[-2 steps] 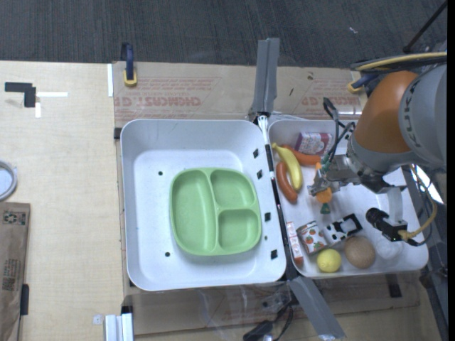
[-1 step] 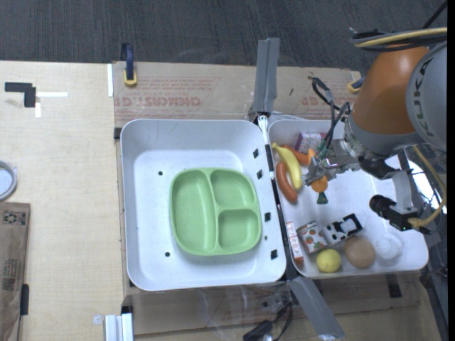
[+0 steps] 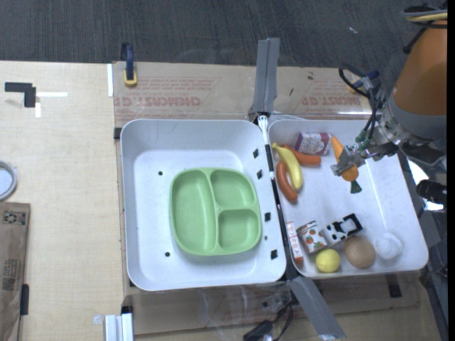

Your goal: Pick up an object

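hovering over the upper part of the right bin (image 3: 405,190), the hand (image 3: 350,163) sits just above a carrot (image 3: 343,163), and whether it is spread or pinching the carrot cannot be told. to the left lie a banana (image 3: 291,168) and a hot dog (image 3: 286,182); a lemon (image 3: 328,261) and an egg (image 3: 360,253) rest at the lower edge. a green divided plate (image 3: 215,211) sits in the left bin (image 3: 142,190).

A wooden bench (image 3: 64,190) is seen. 2 white bins (image 3: 135,212) are set on it. A roll of tape (image 3: 6,182) is laid left of them.
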`<state>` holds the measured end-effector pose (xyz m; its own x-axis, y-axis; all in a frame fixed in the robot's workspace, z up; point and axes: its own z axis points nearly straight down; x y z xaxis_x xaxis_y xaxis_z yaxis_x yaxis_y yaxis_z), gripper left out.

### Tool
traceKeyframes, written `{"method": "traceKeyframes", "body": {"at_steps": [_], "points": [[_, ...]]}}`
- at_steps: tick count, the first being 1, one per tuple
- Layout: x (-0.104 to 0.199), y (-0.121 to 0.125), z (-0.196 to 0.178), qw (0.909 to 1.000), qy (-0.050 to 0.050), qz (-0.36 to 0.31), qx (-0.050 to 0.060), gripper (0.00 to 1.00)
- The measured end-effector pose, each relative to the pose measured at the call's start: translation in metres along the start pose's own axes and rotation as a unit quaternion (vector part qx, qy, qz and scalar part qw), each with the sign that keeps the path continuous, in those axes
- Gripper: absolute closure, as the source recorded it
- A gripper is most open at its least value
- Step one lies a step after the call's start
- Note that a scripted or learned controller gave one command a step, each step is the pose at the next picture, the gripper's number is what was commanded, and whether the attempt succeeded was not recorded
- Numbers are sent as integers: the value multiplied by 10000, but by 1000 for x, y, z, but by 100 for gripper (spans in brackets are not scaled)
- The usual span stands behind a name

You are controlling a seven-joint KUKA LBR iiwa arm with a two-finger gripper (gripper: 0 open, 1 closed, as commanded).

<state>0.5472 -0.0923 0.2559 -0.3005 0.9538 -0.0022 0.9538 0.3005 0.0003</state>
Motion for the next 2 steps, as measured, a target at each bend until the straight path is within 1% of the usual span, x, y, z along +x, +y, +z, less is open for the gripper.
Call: {"method": "traceKeyframes", "body": {"at_steps": [1, 2], "points": [[15, 4, 32, 9917, 14, 1282, 24, 100], [14, 5, 24, 9919, 8, 1273, 31, 100]]}}
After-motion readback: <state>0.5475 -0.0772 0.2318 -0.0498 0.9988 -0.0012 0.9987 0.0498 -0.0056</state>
